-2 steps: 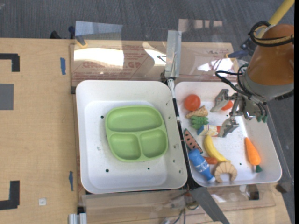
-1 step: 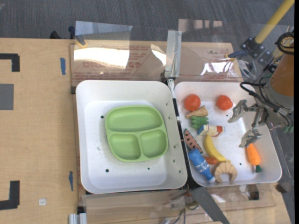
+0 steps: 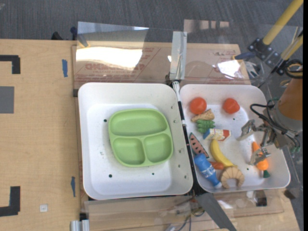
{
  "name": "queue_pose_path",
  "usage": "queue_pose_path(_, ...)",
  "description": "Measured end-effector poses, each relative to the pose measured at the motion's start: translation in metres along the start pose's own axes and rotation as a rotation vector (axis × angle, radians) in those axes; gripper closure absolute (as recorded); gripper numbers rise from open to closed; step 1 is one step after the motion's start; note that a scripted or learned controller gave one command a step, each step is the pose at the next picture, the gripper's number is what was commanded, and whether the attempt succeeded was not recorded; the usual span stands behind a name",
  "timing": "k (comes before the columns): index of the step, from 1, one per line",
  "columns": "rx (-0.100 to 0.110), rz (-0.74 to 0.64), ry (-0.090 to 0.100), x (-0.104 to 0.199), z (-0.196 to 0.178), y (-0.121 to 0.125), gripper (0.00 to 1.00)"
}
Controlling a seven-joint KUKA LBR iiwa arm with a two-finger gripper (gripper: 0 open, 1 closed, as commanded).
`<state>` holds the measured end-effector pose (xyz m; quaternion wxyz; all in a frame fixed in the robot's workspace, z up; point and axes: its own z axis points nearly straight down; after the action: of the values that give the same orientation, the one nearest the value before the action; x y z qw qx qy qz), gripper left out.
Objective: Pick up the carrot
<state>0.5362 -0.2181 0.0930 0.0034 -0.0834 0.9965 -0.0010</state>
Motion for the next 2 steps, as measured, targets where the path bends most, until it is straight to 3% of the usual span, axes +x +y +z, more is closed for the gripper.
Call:
queue_pose_path(1, 0.001, -0.001, -0.005, 0.015, 0.003, -0.002, 0.00)
queue_pose_path(2, 0.006, -0.003, -0.017, 0.010, -0.010, -0.002, 1.00)
